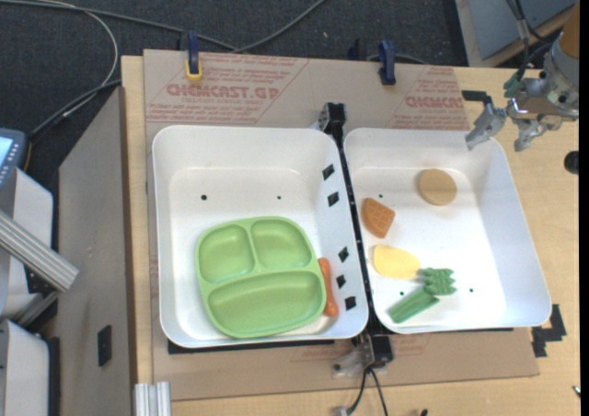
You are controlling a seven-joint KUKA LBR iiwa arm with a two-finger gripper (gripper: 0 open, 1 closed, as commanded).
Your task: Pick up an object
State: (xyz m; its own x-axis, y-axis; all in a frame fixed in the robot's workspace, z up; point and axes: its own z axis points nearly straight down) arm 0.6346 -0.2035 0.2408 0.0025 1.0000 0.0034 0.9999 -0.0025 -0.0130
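My gripper (499,138) hangs at the far right corner of the right bin (515,221), over its rim, open with nothing between its fingers. Inside that bin lie a round tan piece (436,187) near the back, an orange-brown wedge (376,217) by the left wall, a yellow piece (396,262) and a green broccoli-like toy (423,293) toward the front. The tan piece is nearest the gripper, down and to its left. The left bin (184,184) holds a green divided plate (262,273) with a small orange carrot (326,287) at its right edge.
Both bins sit on a cardboard sheet (276,83) held by a yellow clamp (192,57) and a blue clamp (386,63) at the back. A black bracket (333,117) joins the bins. Cables run over the dark floor behind.
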